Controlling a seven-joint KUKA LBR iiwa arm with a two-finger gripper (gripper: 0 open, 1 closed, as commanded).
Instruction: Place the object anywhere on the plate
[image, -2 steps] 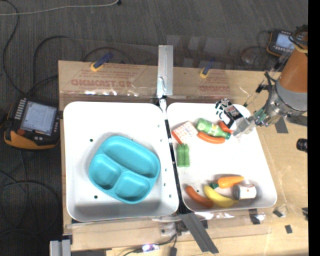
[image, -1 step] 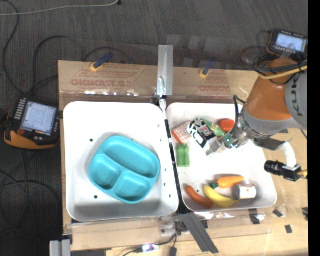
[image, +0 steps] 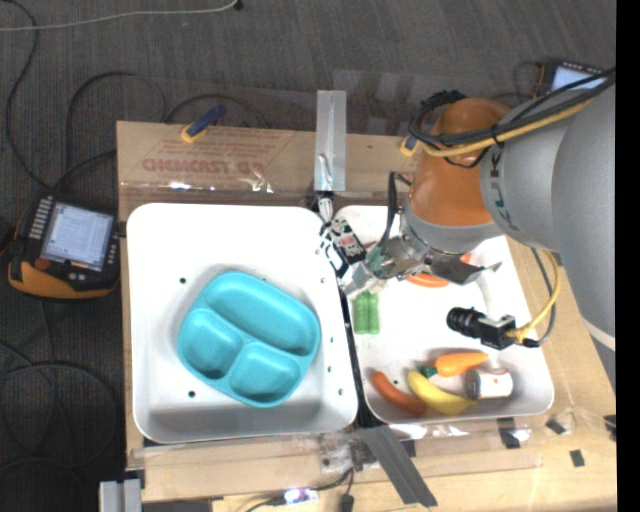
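Note:
A blue plate (image: 250, 335) with three compartments lies in the left bin (image: 160, 260), with nothing on it. A green block (image: 367, 312) lies flat at the left edge of the right bin (image: 530, 330), close to the wall between the bins. My gripper (image: 382, 262) hangs just above and slightly behind the green block, low over the right bin's back left corner. The arm's grey and orange wrist covers much of it. Nothing is seen held in it.
Along the right bin's front lie a red-orange pepper (image: 392, 392), a yellow banana (image: 440, 392), an orange carrot (image: 460, 362) and a small white and red can (image: 492, 382). Another orange piece (image: 430, 281) peeks out from under the wrist.

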